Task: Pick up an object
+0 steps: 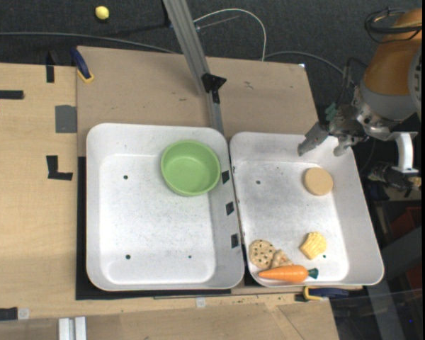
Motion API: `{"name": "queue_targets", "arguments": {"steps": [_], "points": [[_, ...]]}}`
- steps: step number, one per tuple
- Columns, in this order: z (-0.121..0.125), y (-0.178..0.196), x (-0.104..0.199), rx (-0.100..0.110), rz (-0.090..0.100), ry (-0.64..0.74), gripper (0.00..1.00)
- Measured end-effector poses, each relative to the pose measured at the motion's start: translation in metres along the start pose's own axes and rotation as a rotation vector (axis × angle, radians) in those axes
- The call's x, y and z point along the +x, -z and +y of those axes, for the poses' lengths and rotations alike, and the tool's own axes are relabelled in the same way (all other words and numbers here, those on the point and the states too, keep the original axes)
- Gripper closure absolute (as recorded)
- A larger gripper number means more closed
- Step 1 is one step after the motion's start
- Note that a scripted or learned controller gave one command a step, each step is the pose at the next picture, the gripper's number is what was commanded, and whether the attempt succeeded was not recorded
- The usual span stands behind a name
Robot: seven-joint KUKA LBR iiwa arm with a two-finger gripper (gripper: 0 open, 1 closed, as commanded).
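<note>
The bench [28, 190] is seen to carry two shallow white bins set side by side and touching along their inner edges. The left bin [113, 246] is occupied by a green bowl [190, 167], placed upright near its far right corner. The right bin [283, 197] is held to contain four smaller things. The arm [393, 69] is seen at the right, its orange band above the wrist, and the gripper [327, 142] is hung over the far right corner of the right bin, its two fingers spread apart with nothing between them. Just beside it, toward the near side, a round tan disc [318, 181] is laid flat close to the bin's right edge. Along the near edge an orange toy carrot [287, 274] with a green tip is laid lengthwise. A brown cookie [261, 252] is set just above the carrot, touching it, near the near left corner. A small yellow piece [312, 245] is placed between the carrot and the disc.
</note>
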State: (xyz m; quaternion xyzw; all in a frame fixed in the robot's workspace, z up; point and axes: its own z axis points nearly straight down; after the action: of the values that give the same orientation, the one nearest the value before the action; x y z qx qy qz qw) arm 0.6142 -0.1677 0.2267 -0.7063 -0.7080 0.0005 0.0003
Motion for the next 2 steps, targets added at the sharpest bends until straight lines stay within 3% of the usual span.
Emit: {"name": "queue_targets", "arguments": {"steps": [1,2], "points": [[0.000,0.000,0.000,0.000,0.000,0.000,0.00],[0.001,-0.062,-0.006,0.006,0.000,-0.001,0.00]]}}
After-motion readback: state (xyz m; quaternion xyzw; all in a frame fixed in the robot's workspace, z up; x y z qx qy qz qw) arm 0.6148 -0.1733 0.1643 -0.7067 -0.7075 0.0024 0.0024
